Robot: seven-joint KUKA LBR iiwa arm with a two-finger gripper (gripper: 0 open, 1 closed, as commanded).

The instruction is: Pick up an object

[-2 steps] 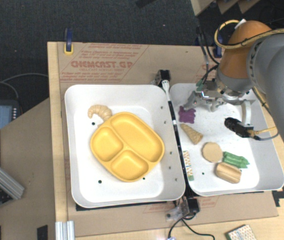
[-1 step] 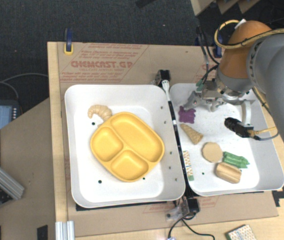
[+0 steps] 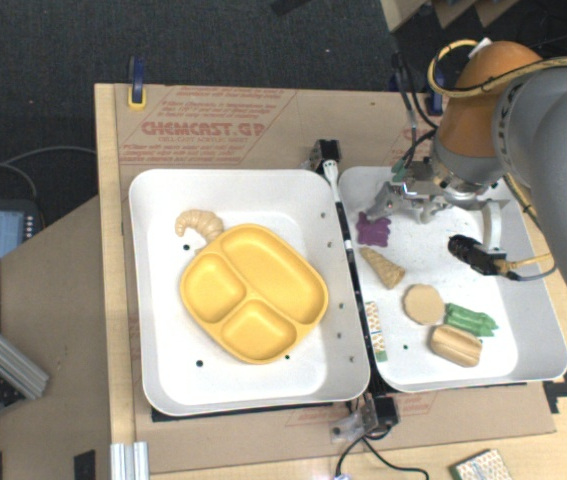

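A: Hovering over the right bin (image 3: pixel 538 353), the gripper (image 3: pixel 400 200) sits just beside the purple toy (image 3: pixel 373 230); I cannot tell its finger state.

B: Risk, I judge: the toy lies against the bin wall, so fingers may strike it.

Arm (image 3: pixel 523 108) low, reaching from right

Setting: robotics laboratory.
Evidence: grey industrial arm with orange band (image 3: pixel 523 98); two shallow white plastic bins (image 3: pixel 153 298) on a brown cardboard-covered bench (image 3: pixel 213 118); loose black cables (image 3: pixel 23 163).
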